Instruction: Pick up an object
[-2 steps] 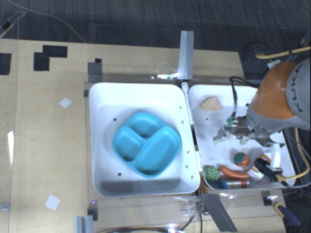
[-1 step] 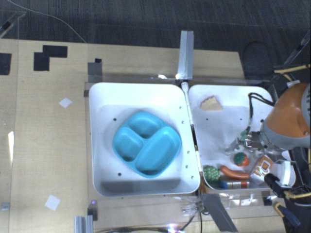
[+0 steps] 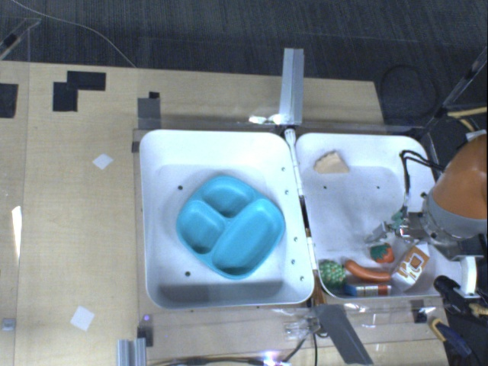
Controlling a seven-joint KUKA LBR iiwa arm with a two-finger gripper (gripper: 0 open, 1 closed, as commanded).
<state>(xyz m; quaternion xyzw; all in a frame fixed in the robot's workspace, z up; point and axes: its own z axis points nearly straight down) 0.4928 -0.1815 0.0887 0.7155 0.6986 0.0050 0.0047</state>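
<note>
Wooden bench (image 3: 69,227), two white bins, arm at right.
Gripper (image 3: 398,232) low near right bin's (image 3: 358,197) front edge, beside a hot dog (image 3: 367,271); grip state unclear. Blue tray (image 3: 229,226) fills left bin (image 3: 160,204).

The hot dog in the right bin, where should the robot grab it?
Probably around the middle of the hot dog, coming straight down from above. It lies flat and long, so fingers could close across its narrow width. A green toy crowds its left end, and a marker lies close along its near side.
</note>
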